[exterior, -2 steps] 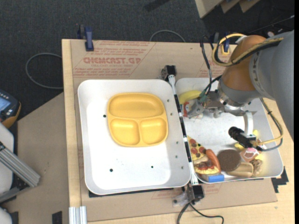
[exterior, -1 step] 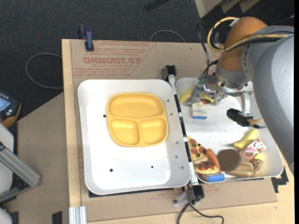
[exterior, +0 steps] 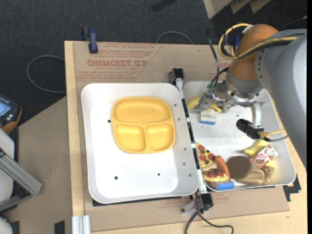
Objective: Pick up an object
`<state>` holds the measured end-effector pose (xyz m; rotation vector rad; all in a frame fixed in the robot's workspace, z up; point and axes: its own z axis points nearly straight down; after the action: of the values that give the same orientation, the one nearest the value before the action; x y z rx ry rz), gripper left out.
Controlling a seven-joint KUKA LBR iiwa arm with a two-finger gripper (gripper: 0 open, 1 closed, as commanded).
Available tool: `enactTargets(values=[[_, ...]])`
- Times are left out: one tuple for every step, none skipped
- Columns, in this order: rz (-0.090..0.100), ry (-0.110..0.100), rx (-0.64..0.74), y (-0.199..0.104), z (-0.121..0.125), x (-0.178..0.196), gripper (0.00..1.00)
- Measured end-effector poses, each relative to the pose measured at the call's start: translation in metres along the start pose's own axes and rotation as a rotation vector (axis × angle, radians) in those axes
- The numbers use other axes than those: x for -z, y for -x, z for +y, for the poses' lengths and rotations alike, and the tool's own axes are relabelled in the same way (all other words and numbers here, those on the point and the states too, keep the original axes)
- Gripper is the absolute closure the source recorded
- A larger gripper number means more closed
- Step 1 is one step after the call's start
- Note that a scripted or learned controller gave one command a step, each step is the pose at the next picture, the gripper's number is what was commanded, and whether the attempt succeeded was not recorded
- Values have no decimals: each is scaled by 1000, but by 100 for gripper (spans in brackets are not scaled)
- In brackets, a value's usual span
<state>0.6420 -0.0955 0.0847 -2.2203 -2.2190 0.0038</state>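
Note:
My gripper [exterior: 211,100] hangs low over the far left corner of the right bin [exterior: 233,135]. Directly beneath and beside it lie a yellow banana-shaped piece [exterior: 194,103] and a small white and blue carton [exterior: 208,117]. The gripper's body covers part of the yellow piece. I cannot see whether anything sits within the gripper.
A yellow divided plate [exterior: 144,123] lies in the left bin [exterior: 102,165]. Along the right bin's near edge lie a pizza slice [exterior: 206,160], an orange sausage [exterior: 222,165], a brown disc [exterior: 239,166], a blue block [exterior: 224,185], a second banana [exterior: 255,148] and a pink card [exterior: 268,153].

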Motion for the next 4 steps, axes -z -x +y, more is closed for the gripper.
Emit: enactTargets(values=[[-1,-25,4,4,16,-1,0],[0,0,-1,0,5,0,0],[0,-5,-6,31,-86,-1,0],[-2,7,-5,127,-72,20,0]])
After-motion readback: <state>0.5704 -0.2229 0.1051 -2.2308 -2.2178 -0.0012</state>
